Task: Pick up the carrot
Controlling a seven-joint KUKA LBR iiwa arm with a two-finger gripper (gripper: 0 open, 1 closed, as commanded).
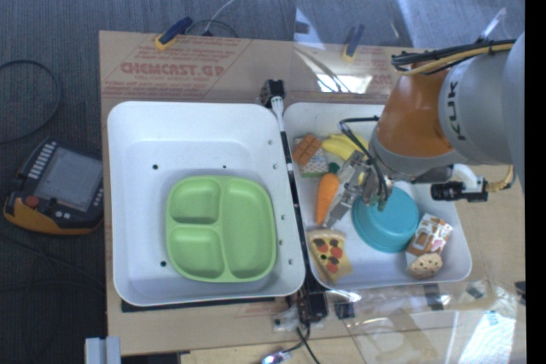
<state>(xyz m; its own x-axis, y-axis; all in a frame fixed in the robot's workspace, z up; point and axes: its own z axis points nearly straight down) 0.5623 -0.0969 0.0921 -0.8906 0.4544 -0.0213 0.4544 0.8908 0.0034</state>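
Note:
The carrot (326, 193) is orange with a green top and lies upright in the picture, in the left half of the right bin (461, 267). My gripper (348, 199) hangs low over that bin, right beside the carrot on its right, close to it or touching it. The grey arm with its orange band (409, 119) reaches in from the right and hides the bin's upper right part. No part of the carrot is lifted off the bin floor.
Around the carrot lie a blue bowl (386, 222), a pizza slice (328, 254), a yellow banana (341, 147), a waffle-like piece (307, 153) and two snack items (428, 247). The left bin (136, 149) holds a green divided plate (222, 226).

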